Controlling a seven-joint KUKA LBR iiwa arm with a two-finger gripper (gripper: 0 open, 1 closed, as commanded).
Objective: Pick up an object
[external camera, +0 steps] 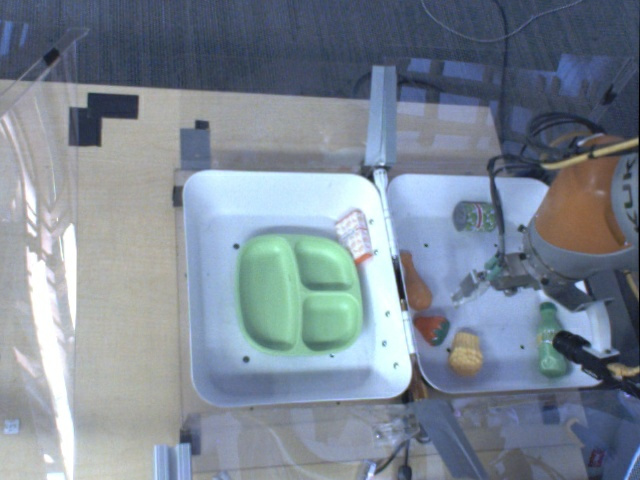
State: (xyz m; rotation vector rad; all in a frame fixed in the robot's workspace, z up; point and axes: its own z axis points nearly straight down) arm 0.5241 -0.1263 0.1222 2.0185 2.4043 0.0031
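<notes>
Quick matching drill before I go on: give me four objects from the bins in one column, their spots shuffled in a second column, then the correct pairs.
Things:
1. green divided plate
2. green can
3. corn cob
4. green bottle

Places:
A. right bin, near front edge, beside the strawberry
B. left bin, middle
C. right bin, far end, lying on its side
D. right bin, right side, under the arm

Pairs: 1-B, 2-C, 3-A, 4-D
</notes>
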